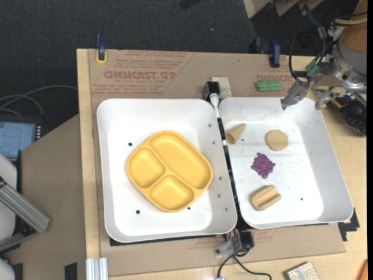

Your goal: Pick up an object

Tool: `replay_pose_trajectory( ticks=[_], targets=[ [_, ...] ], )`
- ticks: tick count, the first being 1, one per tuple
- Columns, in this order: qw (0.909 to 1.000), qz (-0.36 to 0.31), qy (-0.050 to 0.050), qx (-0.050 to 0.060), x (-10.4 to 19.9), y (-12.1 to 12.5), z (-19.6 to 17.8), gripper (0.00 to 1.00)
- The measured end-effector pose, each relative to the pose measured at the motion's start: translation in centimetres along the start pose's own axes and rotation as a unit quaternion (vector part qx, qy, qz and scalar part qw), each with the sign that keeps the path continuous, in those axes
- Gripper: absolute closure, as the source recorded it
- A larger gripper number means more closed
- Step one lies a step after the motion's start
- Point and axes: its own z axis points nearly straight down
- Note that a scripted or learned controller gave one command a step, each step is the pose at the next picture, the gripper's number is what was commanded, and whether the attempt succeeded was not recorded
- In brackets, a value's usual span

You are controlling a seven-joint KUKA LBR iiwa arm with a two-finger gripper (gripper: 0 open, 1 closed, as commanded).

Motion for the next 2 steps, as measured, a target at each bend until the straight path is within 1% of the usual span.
replay_pose_trajectory(
  ticks=[1,2],
  targets=[
    [1.0000,0.001,0.001,0.008,-2.1,-2.6,15.1,0.00],
    [1.0000,-0.003,0.000,-0.003,1.6,5.6,19.5,0.00]
  ],
)
